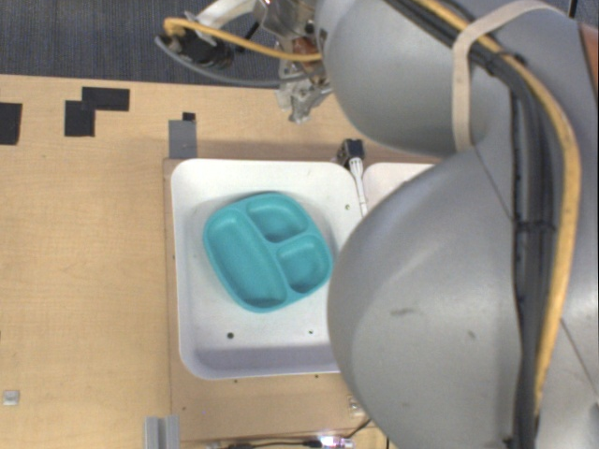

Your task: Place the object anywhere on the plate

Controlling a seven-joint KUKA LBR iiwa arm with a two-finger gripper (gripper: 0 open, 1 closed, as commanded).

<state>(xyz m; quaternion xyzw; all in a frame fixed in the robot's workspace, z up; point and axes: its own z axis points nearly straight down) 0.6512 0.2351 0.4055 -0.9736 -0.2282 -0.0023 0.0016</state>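
Observation:
A teal plate [267,251] with three compartments lies in the left white bin [192,288], slightly left of the bin's middle, and nothing rests on it. My gripper [299,104] hangs high beyond the bin's far edge, up and to the right of the plate. It looks small and blurred, and I make out no object at its tip. The big grey arm [449,279] covers most of the right bin [398,176], hiding what lies there.
A small black fitting [351,150] with a white rod sits at the far edge between the two bins. A grey bracket [183,138] stands at the left bin's far left corner. Yellow and grey cables [215,40] loop out left of the wrist.

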